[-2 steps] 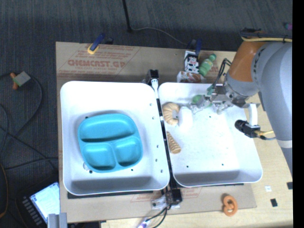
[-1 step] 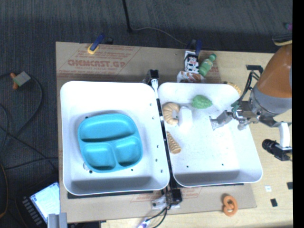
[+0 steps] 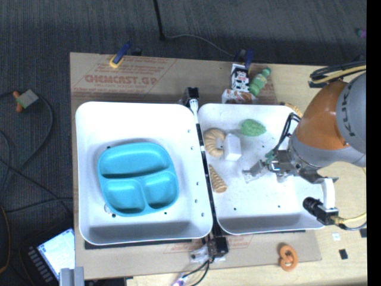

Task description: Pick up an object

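Gripper (image 3: 257, 170) hangs low in right bin (image 3: 262, 216); jaw state cannot be told. White block (image 3: 231, 147) judged light, stiff; best gripped across flat sides.

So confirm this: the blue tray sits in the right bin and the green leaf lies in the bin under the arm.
One slip: the blue tray sits in the left bin, not the right, as the camera view shows. The green leaf does lie in the right bin, under the arm.
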`<state>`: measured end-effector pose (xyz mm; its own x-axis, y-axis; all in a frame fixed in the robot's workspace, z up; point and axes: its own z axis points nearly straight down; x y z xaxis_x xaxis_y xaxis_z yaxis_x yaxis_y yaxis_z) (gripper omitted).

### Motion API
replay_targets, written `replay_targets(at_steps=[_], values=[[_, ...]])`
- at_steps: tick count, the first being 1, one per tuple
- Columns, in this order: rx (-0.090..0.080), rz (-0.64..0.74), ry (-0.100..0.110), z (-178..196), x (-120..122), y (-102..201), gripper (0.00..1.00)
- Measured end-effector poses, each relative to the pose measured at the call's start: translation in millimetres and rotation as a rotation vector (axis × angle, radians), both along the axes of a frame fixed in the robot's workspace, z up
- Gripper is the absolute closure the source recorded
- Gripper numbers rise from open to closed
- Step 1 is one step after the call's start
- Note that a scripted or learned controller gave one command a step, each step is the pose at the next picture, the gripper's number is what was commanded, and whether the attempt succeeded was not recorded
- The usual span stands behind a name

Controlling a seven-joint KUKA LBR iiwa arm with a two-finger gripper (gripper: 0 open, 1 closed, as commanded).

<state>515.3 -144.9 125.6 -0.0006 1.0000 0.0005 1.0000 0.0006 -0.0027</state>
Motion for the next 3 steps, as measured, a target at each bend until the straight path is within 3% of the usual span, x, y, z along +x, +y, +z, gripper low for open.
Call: replay_targets(at_steps=[1, 2, 3], values=[[-0.001, 0.002, -0.007, -37.9, 67.9, 29.5, 0.00], [-0.006, 0.000, -0.011, -27.8, 68.4, 27.7, 1.00], [0.003, -0.003, 0.024, -35.2, 148.0, 13.1, 1.00]])
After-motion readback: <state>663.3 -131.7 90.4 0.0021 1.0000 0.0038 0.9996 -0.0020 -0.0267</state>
